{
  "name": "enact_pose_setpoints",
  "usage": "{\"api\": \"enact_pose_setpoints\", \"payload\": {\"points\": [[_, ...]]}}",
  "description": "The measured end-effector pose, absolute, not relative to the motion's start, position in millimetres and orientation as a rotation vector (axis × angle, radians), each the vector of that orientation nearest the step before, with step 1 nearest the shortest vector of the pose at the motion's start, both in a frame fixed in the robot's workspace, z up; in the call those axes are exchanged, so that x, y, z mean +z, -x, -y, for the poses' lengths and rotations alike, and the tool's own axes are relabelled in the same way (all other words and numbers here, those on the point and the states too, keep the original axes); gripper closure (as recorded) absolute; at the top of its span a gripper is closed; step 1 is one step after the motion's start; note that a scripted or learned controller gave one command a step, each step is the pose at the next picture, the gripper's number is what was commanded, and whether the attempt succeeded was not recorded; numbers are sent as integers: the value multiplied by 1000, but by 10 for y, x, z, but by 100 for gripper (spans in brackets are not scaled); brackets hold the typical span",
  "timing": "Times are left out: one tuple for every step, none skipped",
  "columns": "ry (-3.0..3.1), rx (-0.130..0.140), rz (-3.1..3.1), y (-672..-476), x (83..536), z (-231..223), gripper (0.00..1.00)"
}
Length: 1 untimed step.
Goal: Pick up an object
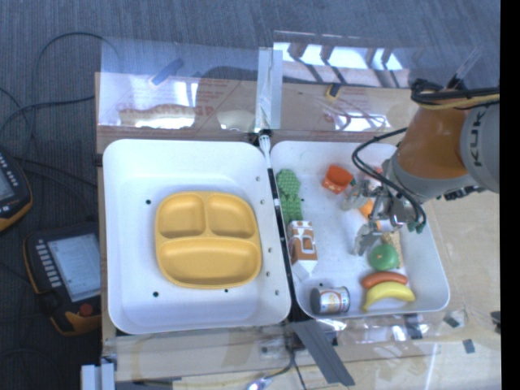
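My gripper [372, 218] hangs low in the right bin [341, 291], its fingers spread open. A small orange piece [367, 207] lies between or just under them; I cannot tell if it is touched. Just below the gripper sits a green round fruit [384, 257]. An orange block [336, 177] lies to the upper left of the gripper. Along the bin's left wall lie a green knobbly toy [288, 188] and a brown-and-white carton [303, 242]. Near the front edge rest a tin can [331, 301], a red sausage-like piece [383, 279] and a banana [388, 295].
The left bin [130, 177] holds a yellow divided plate [209, 238]. Clear plastic walls [268, 88] stand behind both bins. The arm's orange band [435, 140] overhangs the right bin's far right corner. A tablet [69, 266] lies on the floor at the left.
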<state>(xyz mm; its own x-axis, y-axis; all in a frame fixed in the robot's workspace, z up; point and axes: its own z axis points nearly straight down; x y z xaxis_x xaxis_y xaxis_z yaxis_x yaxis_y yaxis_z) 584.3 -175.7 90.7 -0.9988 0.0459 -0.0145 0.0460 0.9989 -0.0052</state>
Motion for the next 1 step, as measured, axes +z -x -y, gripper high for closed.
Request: {"api": "enact_pose_setpoints", "payload": {"points": [[-15, -11, -3129, -6016, 904, 1671, 0]]}}
